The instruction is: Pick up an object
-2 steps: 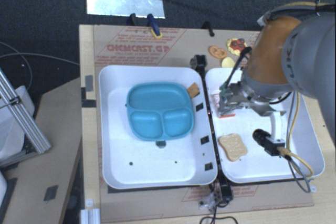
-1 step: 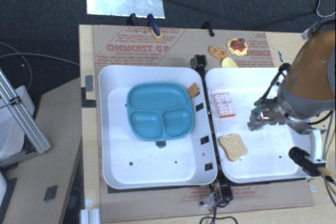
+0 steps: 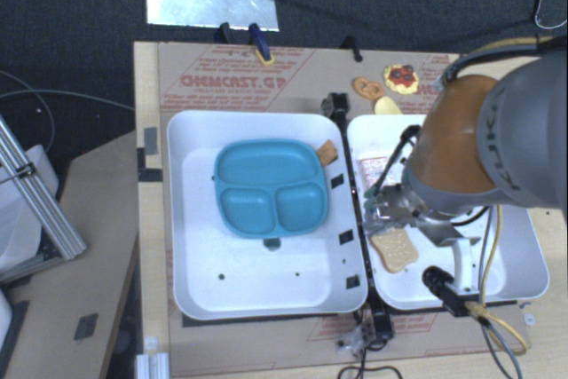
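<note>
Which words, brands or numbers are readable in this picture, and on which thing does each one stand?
"CHEMCAST GP", in red print on the brown paper sheet under the bins.
A smaller red line beneath it on the same sheet: too small to read.
Red print on the sheet near the top right corner: partly hidden by the arm, unreadable.
Red marks on the white packet in the right bin: too blurred to read.

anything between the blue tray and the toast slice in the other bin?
In the camera view, bare white floor of the left bin, then the black divider where the bins meet, separate the blue tray from the toast slice.
</note>
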You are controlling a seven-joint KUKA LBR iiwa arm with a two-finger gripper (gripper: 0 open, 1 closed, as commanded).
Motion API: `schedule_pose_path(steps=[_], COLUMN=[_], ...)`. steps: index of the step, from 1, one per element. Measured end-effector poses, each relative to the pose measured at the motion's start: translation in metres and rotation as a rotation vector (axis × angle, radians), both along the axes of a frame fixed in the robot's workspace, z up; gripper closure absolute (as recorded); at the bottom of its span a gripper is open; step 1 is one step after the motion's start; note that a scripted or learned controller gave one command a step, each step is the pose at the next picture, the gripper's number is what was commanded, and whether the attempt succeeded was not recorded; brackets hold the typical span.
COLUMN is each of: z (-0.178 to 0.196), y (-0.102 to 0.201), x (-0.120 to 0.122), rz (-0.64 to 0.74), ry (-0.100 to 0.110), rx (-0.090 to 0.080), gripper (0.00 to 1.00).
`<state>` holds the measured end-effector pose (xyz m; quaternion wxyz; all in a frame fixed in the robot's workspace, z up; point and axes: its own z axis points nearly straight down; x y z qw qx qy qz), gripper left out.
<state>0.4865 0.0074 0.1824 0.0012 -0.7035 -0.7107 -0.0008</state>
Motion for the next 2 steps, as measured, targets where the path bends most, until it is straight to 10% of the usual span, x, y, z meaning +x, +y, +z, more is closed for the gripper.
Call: schedule_pose_path(steps=[1,2], z=[0.132,0.248], y=[0.067,0.036], x=[0.004,0.001], rz=[0.003,-0.007], ry=[-0.016,-0.018], rx=[0.003,0.0], gripper=[1.0,1.0])
